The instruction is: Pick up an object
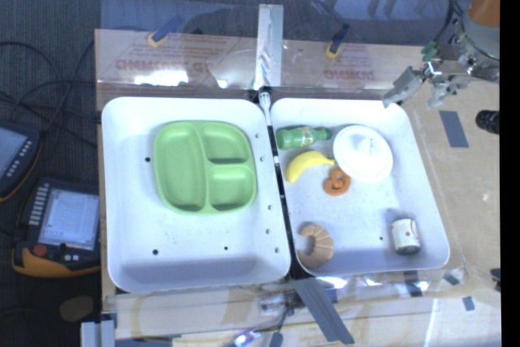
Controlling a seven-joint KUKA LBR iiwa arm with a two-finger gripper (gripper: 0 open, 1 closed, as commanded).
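status for you: nothing picked yet, the whole task is left to do

gripper [421, 85] sits up at the far right corner, above and just outside the right bin [422, 166] rim. fingers are spread apart with nothing between them. no contact with any object

candidates, all in the right bin:
- green bottle [302, 137] lying on its side near the divider, far end
- banana [309, 165] just below the bottle, near touching it
- white lid [363, 151] right of the banana, closest to the gripper
- orange ring [337, 184] tucked against the lid's lower edge
- tan croissant-like piece [315, 242] at the near end by the divider
- small can [405, 234] on its side near the right wall, well apart from the rest

left bin [130, 199] holds just the green tray [205, 165], flat and wide, so i'd say a poor grasp target

my read: you're at the approach stage at best. remaining steps are move in over the bin, descend on one item, close, lift. the can or the croissant piece look easiest since they sit clear of neighbours; the bottle/banana/lid/ring cluster is tight and a descent there could nudge a neighbour
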